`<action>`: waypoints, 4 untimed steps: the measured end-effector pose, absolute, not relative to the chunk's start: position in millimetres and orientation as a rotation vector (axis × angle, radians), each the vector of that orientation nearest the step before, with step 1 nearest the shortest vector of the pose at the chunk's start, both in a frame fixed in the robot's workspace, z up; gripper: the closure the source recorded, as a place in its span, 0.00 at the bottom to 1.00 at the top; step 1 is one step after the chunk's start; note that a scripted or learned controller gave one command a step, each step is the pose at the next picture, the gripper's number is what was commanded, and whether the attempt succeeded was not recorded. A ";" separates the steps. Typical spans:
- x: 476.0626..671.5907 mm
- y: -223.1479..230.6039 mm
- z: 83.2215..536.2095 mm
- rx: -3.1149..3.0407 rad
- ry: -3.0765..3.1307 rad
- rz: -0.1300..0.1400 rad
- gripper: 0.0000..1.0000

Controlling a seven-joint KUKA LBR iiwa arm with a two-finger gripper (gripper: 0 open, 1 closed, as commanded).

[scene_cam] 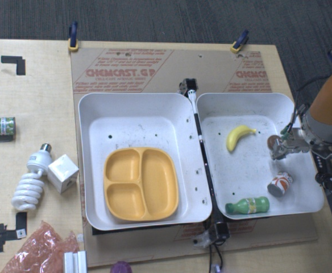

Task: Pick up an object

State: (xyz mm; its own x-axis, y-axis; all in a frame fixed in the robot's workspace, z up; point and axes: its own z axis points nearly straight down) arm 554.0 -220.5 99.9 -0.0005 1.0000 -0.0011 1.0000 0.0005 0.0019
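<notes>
Light wooden surface (29, 95) on dark carpet, brown board beneath two white bins. Left bin (92, 152): one yellow three-compartment tray (141, 183). Right bin (245, 104): one banana (239, 136) near its centre, one green bottle (248, 206) lying along the near wall, one small can (279, 184) tipped over beside it. Gripper (277, 147) sits low at the right wall; its opening cannot be judged, nothing visibly held. Outside the bins, left: one bulb (30, 181), one white cube (63, 173), one green can (1, 127).
</notes>
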 end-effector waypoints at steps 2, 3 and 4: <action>561.5 -163.0 92.4 2.223 2.219 0.000 0.00; 659.2 -133.0 92.9 2.217 2.223 0.000 0.00; 590.1 -113.6 92.4 2.223 2.219 -0.001 0.00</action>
